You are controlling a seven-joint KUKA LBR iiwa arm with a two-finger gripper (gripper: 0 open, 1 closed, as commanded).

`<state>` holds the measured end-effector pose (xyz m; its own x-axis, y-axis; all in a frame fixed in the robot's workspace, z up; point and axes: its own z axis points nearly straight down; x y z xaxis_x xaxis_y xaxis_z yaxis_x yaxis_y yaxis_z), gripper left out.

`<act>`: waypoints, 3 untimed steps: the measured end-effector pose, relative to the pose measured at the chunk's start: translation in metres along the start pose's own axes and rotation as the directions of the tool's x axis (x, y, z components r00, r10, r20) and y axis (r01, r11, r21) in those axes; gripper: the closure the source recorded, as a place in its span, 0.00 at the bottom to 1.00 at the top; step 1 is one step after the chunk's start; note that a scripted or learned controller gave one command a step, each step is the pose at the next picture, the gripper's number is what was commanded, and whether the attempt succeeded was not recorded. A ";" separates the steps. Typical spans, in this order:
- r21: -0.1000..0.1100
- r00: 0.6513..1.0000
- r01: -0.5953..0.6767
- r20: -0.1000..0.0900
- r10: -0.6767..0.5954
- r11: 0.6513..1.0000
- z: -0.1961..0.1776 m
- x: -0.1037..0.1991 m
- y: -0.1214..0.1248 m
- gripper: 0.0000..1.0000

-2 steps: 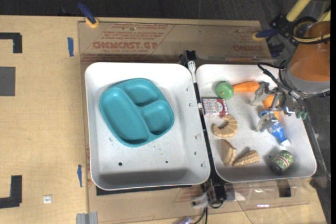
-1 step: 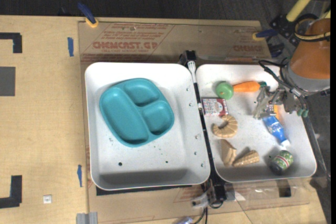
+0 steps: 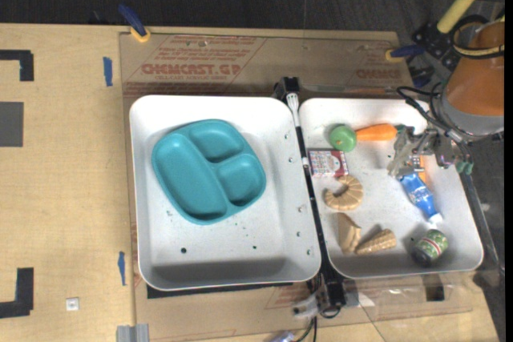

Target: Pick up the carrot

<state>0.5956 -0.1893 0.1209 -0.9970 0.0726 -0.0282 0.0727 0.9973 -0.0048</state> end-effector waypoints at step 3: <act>-0.003 1.000 0.004 -0.002 -0.004 1.000 0.018 -0.022 0.028 1.00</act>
